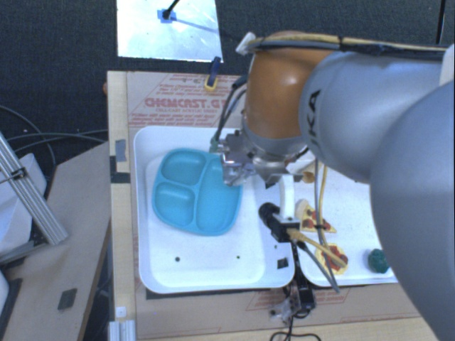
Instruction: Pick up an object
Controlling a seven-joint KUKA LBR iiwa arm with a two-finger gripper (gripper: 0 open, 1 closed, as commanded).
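A light blue divided plate [192,192] lies in the left white bin [158,279], toward its back. My gripper [234,169] hangs low over the plate's right edge, near the wall between the two bins. The grey arm with its orange band comes in from the right and hides much of the right bin [359,280]. Nothing shows between the gripper and the plate.
In the right bin lie a pizza-slice toy [313,220], a second yellow and red piece [335,258] nearer the front, and a small green thing [378,261] at the front right. Brown cardboard [178,101] lies behind the bins.
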